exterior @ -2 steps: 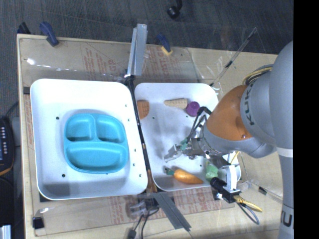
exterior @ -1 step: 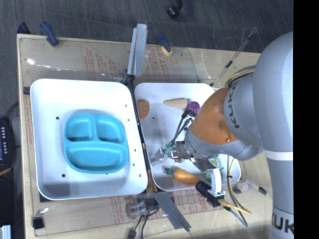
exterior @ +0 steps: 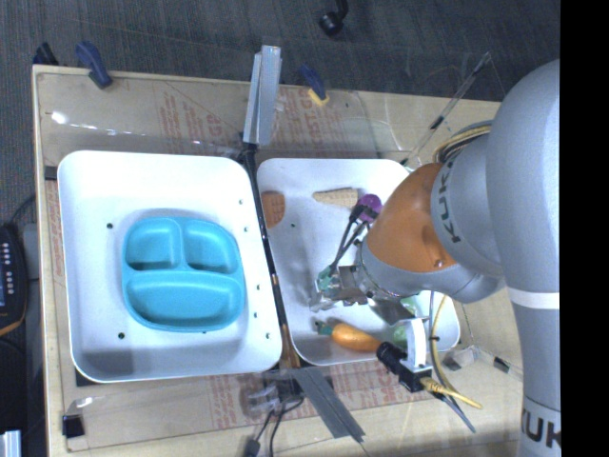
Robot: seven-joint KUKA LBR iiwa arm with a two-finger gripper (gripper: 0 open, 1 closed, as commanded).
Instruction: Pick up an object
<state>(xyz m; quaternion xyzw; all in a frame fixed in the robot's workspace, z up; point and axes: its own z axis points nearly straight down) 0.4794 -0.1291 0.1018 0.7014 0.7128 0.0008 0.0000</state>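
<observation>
Tabletop (exterior: 57,112): two white bins | hand (exterior: 328,288) low in right bin (exterior: 295,184), grip state unclear | orange carrot (exterior: 354,337) just below hand

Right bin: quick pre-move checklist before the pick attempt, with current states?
1. Tool is over the right white bin, low near its floor: ok.
2. A target is within reach: the orange carrot-shaped toy lies just below the tool in the picture: ok.
3. Something between the fingers: cannot tell, the wrist blocks the view.
4. Other candidates are apart from the tool: the brown rounded piece by the left wall and the tan wedge-shaped piece near the top: ok.
5. The blue three-compartment plastic tray sits in the left white bin, away from the arm: ok.
</observation>
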